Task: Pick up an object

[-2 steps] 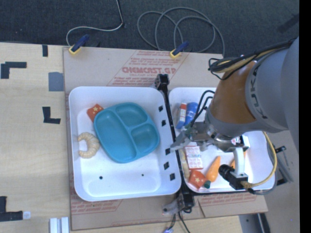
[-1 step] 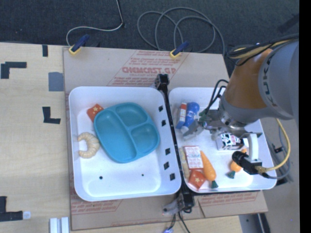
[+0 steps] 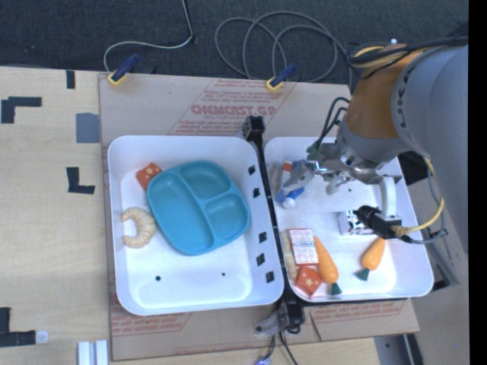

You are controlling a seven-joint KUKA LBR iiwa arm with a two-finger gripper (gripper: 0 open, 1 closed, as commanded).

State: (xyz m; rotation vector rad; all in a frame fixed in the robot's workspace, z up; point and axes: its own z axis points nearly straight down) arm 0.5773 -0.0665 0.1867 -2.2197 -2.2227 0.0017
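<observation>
Bench, looking down. Two white bins side by side on a cardboard sheet (image 3: 228,112), with two yellow-and-blue clips, left clip (image 3: 122,71) and right clip (image 3: 280,77), on its far edge.

Left bin (image 3: 190,284), three things:
- One pale curled pastry-shaped piece (image 3: 138,227) by the left wall, just beside the plate's left edge.
- One orange-red block (image 3: 147,175) in the far left part, partly tucked under the plate's rim.
- One blue plate (image 3: 198,206), three compartments, lying flat mid-bin.

Right bin (image 3: 407,276), five loose things:
- One blue-and-white item (image 3: 288,189) in the far left part, close to the divider; its shape is too blurred to name.
- One small carton with a red label (image 3: 303,247), near the left wall, lower down.
- One red packet (image 3: 308,280), just below the carton at the near rim.
- Two carrots. First carrot (image 3: 326,259) lies touching the carton's right side, green end toward the near rim. Second carrot (image 3: 373,255) lies well apart to the right, green end also pointing nearward.

Gripper (image 3: 323,172) sits over the far part of the right bin, just right of the blue-and-white item. How wide the claw stands cannot be told from this angle, and nothing can be seen in its grasp. All eight loose things lie in the bins.
</observation>
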